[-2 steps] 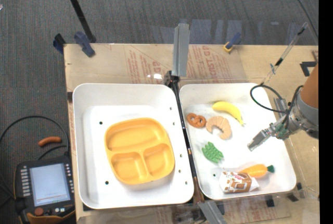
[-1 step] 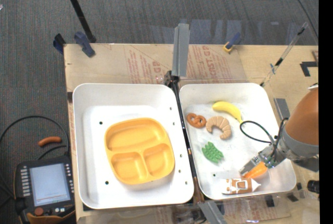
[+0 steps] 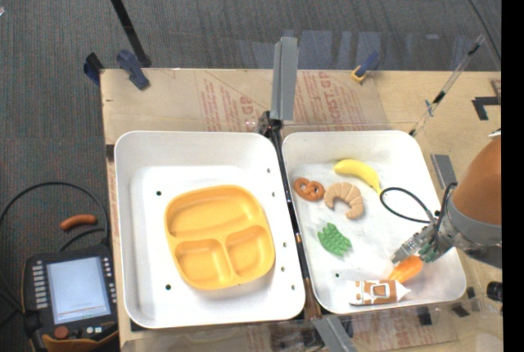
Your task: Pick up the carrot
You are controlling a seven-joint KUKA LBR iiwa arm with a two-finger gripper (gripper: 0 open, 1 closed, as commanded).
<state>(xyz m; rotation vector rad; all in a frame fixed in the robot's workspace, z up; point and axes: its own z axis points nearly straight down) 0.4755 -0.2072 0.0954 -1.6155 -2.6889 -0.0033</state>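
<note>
The carrot (image 3: 406, 268) is a small orange piece with a green top, lying in the right bin (image 3: 426, 150) near its front right corner. My gripper (image 3: 421, 250) comes in from the right and sits right at the carrot's green upper end, touching or just above it. The carrot's orange tip points down-left toward a small carton (image 3: 377, 291). The gripper's tip is small and partly blurred against the carrot's top.
The right bin also holds a banana (image 3: 358, 173), a pretzel (image 3: 309, 189), a croissant (image 3: 345, 196), a green leaf (image 3: 334, 240) and a black cable loop (image 3: 405, 203). A yellow divided plate (image 3: 219, 236) lies in the left bin (image 3: 131, 178).
</note>
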